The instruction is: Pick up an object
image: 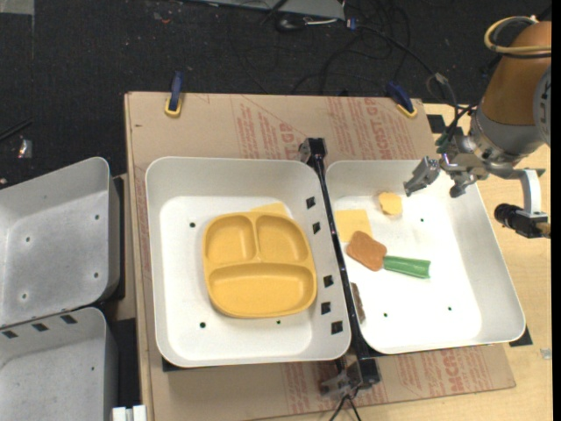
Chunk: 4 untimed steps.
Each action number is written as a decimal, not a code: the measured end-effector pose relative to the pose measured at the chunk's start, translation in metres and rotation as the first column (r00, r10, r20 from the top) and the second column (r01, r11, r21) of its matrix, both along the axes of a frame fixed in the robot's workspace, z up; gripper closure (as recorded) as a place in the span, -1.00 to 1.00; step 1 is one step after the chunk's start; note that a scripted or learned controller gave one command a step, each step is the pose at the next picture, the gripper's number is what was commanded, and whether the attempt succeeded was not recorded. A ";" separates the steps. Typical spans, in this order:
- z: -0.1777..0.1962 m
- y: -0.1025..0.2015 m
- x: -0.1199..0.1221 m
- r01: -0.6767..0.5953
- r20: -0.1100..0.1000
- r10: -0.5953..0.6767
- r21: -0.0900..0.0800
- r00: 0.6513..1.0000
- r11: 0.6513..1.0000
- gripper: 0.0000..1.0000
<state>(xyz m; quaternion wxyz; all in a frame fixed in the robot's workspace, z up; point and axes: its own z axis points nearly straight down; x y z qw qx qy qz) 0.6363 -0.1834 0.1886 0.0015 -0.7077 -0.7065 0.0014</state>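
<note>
Approach step: the end effector (441, 177) hovers spread wide and empty above the right bin (491, 261), near the small yellow piece (390, 203); next it must lower over an object

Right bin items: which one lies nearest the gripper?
The small yellow piece, up near the bin's far edge beside the gripper. The brown piece and green piece lie farther off.

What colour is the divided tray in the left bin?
Yellow-orange, plain; the divided tray shows clearly in the camera view.

Two white bins (175, 191), one yellow tray (259, 266), four small items (366, 252).
</note>
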 end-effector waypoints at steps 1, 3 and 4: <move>-0.044 0.005 0.002 -0.004 0.001 0.004 0.000 1.000 1.000 -1.00; 0.017 0.009 -0.002 -0.004 0.010 0.004 -0.002 1.000 1.000 1.00; 0.062 0.005 0.001 -0.003 0.011 0.003 -0.003 1.000 1.000 1.00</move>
